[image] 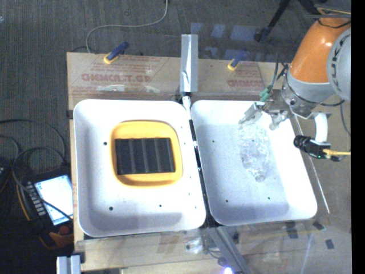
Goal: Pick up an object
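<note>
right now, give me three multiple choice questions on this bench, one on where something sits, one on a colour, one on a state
1. Where does the clear plastic bottle lie?
A. in the left bin
B. in the right bin
C. on the floor

2. What colour is the rim of the tray in the left bin?
A. yellow-orange
B. green
C. blue

3. How does the gripper stand relative to the bottle?
A. it holds the bottle high above the bench
B. it is over the left bin
C. it is at the bottle's upper end, over the right bin

Answers:
1 B, the bottle rests on the right bin's white floor.
2 A, a yellow-orange rim surrounds dark slats.
3 C, the gripper is above the bottle's top end, and the bottle lies on the bin floor.
</note>
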{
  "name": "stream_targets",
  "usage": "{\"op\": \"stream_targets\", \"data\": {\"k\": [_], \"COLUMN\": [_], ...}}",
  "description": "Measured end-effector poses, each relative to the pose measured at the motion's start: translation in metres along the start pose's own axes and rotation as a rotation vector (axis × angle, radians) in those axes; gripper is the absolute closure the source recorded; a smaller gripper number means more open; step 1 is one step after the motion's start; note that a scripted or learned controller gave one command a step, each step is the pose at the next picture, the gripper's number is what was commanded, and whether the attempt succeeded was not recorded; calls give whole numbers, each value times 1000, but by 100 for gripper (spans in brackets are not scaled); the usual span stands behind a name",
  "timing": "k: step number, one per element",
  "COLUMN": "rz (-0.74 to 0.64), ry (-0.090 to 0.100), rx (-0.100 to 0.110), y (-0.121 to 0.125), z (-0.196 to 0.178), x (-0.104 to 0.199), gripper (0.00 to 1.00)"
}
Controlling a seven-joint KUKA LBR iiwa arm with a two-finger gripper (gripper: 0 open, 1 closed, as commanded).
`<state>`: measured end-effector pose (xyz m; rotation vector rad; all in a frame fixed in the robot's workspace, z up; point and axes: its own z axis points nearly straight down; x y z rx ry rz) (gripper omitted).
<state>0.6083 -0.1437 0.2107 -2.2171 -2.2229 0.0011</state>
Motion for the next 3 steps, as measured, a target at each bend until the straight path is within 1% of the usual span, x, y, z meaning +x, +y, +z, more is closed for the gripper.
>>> {"op": "stream_targets", "data": {"k": [1,2,3], "rz": [181,-13,206], "ry": [-2,-9,-5], "rx": [1,-16,-15], "y": [-60,-46,23], "z": [87,118,118], "x": [-43,1,-19], "gripper": [0,0,0]}}
